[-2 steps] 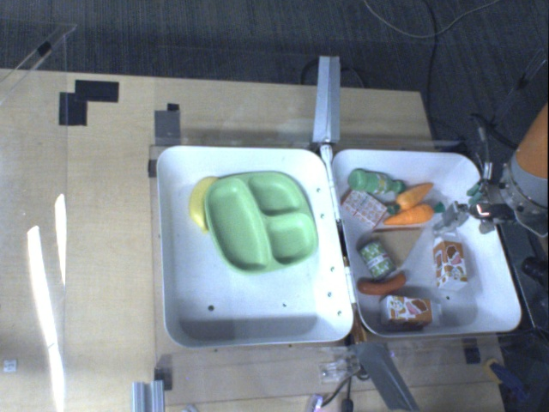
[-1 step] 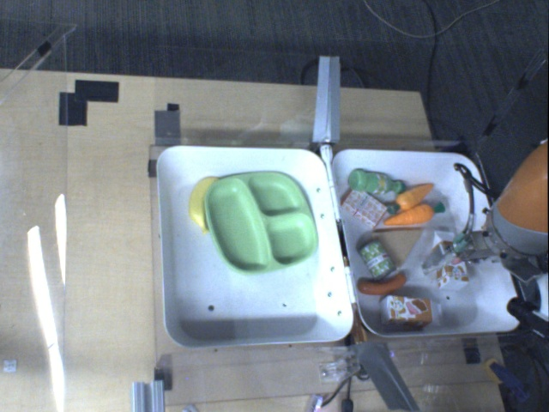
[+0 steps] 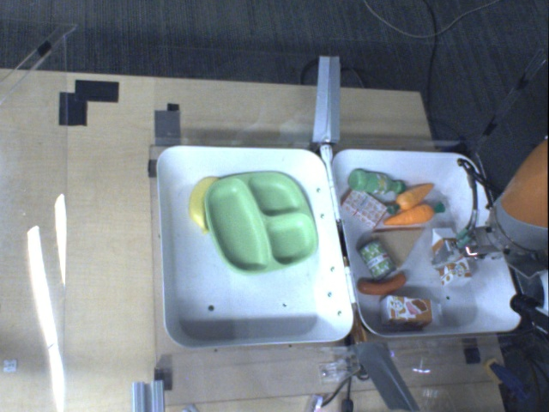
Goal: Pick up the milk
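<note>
Two shallow white bins sit side by side on the pale wooden desk (image 3: 103,256). The left bin (image 3: 249,320) holds a green divided plate (image 3: 260,219), and a yellow object (image 3: 199,202) peeks out from under the plate's left edge.

The right bin (image 3: 480,312) is crowded. A green bottle (image 3: 374,181) lies at its far side, with two orange carrots (image 3: 410,209) just to the right of it and a checkered packet (image 3: 361,207) below the bottle. A small can (image 3: 375,257) lies towards the middle. A reddish sausage (image 3: 380,284) lies just nearer than the can, and a brown box (image 3: 407,311) rests against the near wall.

The milk (image 3: 452,269) appears to be the small white carton with brownish-orange markings. It looks crumpled and tilted, and it is on the right side of the right bin, apart from the other food.

The grey arm with its orange band (image 3: 525,194) comes in from the right. Its end effector (image 3: 469,246) sits just at the carton's far right corner and seems to touch it or overlap it. It is too small and blurred here to tell whether it is spread wide, closed narrow, or gripping the carton.
</note>
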Available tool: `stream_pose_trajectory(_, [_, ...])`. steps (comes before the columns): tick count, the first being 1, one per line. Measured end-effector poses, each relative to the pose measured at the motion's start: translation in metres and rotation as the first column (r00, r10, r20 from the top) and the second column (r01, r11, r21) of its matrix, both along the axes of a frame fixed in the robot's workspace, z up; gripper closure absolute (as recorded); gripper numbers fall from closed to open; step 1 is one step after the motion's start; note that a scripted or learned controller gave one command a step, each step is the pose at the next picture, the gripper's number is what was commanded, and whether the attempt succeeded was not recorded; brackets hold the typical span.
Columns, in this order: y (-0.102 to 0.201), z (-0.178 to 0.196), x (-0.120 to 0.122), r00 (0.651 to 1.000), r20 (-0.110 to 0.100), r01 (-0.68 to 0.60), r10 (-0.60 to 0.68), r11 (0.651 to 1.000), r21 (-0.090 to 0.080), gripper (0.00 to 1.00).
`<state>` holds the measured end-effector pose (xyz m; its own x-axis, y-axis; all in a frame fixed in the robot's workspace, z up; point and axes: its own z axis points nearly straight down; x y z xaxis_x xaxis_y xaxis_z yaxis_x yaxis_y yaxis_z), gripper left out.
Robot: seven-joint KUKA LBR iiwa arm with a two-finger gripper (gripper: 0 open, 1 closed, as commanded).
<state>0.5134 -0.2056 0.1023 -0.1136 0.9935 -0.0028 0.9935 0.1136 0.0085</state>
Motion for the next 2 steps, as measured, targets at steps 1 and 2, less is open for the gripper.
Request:
stream_pose_trajectory(1, [-0.001,0.024,0.002,0.986,-0.005,-0.168,0.168,0.986,0.000,1.00])
stream_pose_trajectory(2, [0.071,0.111,0.048,0.992,-0.005,-0.127,0.127,0.992,0.001,1.00])
